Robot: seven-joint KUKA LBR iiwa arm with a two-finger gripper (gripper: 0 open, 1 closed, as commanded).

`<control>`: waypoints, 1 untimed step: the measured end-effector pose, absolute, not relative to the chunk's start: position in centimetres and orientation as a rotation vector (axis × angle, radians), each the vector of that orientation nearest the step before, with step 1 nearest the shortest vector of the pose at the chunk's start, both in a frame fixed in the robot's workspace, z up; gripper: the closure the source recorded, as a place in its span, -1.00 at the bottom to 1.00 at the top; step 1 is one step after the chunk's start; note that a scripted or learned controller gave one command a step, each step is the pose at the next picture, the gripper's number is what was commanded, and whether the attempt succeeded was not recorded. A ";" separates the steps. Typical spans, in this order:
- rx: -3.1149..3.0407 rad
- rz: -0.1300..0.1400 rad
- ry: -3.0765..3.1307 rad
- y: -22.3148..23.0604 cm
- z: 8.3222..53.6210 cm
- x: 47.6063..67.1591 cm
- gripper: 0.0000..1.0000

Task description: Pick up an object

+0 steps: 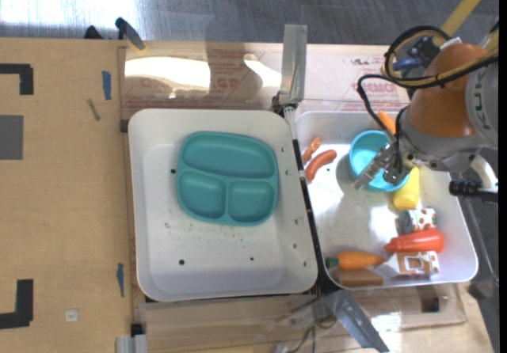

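End effector point(379, 170) over blue bowl point(367, 155); box print illegible.

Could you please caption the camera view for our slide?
Gripper poised over a blue bowl in the toy-filled right bin.

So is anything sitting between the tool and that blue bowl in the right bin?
Nothing visible does. The tool is right at the blue bowl, over its near rim. The yellow item lies just beside it, and the small sausage lies off to the bowl's other side, neither in the path.
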State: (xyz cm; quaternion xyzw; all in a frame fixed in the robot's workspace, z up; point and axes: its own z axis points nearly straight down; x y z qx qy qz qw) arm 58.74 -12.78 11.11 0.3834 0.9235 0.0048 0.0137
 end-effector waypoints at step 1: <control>1.436 0.009 2.782 -7.5 23.9 55.6 1.00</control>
